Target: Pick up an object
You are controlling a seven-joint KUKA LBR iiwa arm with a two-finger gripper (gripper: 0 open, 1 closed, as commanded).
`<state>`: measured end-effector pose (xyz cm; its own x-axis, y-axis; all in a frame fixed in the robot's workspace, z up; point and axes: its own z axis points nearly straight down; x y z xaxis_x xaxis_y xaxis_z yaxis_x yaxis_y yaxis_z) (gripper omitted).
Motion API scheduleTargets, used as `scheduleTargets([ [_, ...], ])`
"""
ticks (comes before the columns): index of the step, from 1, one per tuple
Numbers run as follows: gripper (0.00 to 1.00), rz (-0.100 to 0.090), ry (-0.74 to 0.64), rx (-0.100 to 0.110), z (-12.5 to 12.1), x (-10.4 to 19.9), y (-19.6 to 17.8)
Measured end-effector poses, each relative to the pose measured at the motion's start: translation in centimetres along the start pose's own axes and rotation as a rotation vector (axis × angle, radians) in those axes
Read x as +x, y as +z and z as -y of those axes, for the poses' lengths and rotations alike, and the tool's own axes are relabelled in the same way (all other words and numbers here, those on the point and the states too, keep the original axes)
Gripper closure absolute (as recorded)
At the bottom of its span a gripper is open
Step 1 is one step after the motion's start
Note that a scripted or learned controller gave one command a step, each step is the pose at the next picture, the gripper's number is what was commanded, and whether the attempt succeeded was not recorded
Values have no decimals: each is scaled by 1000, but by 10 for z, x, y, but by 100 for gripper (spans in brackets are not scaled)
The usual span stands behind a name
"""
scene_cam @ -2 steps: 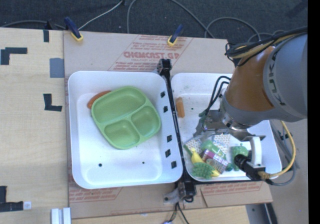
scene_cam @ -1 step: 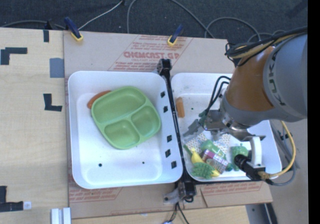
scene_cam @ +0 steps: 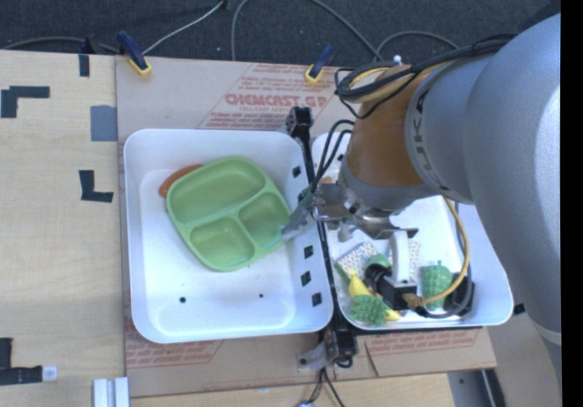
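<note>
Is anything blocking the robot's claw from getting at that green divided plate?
Nothing visible does. The gripper is already at the right edge of the green divided plate in the left bin, with no object between them.

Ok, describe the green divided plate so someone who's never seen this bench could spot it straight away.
Look at the left white bin of the two side by side. In its upper half lies the green plate, tilted, with three compartments. It is the largest thing in that bin, partly covering an orange object at its upper left edge.

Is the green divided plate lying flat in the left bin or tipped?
Tipped: the green divided plate rests partly on an orange object under its far-left edge.
</note>
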<state>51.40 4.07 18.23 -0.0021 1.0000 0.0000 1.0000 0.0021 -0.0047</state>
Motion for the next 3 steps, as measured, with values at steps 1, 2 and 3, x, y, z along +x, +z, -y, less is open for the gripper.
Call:
scheduleTargets([
  [1, 0, 2, 2, 0, -3, -51, 0],
  [2, 0, 1, 2, 0, 31, -96, 0],
  [3, 0, 1, 2, 0, -35, -187, 59],
])
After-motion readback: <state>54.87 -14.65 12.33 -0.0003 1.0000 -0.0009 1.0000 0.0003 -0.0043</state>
